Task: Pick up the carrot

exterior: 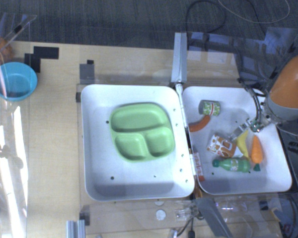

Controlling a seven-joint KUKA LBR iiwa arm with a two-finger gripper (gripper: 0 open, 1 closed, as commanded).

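The orange carrot [257,149] lies in the right bin [273,182] near its right wall, pointing roughly up and down. A yellow banana [243,142] rests just to its left. My gripper [249,128] hangs over the right bin, just above the top ends of the banana and the carrot. The arm with its orange band [289,86] comes in from the right. Nothing shows held in the gripper.
The right bin also holds a green bottle [232,165] below the carrot, a snack packet [221,145], a sausage [198,124] and a small can [210,107]. A green divided plate [140,131] sits in the left bin [97,182]. A blue bowl [15,81] stands far left.
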